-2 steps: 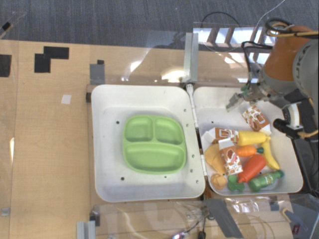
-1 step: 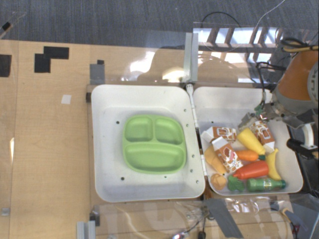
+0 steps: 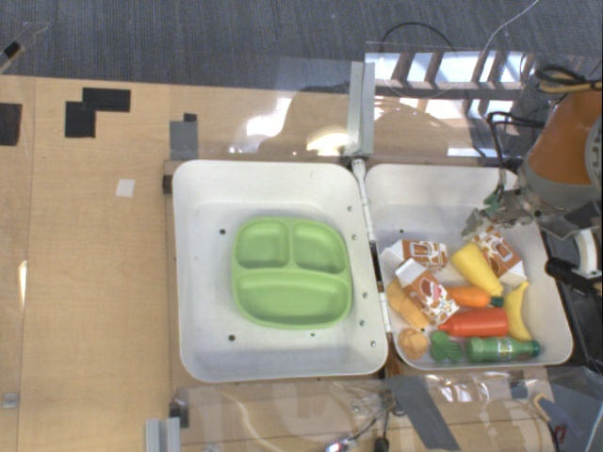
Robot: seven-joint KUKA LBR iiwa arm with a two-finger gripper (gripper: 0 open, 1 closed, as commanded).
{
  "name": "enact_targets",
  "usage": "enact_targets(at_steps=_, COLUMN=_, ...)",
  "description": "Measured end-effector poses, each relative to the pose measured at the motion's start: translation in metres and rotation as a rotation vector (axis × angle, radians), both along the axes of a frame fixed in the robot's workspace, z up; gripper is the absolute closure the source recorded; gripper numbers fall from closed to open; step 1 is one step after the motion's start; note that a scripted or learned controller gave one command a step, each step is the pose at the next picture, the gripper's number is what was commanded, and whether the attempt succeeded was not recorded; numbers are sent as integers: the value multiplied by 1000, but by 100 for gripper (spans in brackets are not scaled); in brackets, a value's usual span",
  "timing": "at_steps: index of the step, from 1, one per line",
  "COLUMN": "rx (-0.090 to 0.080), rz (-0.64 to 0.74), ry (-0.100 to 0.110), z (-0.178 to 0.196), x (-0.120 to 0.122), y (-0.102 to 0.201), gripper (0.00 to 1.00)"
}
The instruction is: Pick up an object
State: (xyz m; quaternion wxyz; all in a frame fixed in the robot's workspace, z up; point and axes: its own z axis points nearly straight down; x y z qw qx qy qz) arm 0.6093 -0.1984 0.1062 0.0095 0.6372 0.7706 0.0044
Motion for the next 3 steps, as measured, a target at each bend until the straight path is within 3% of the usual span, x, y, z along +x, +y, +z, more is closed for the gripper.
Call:
enact_targets(at_steps=1, rx=4, rz=49, ry=13, z=96, x=32, y=46, gripper=100)
enact_targets(at_steps=2, rx=7, rz=-269, ry=14, z=188, x=54, y=74, gripper=100)
enact_targets(at_steps=3, rx=6, rz=-94, ry=16, z=141, x=60, y=124, gripper=100)
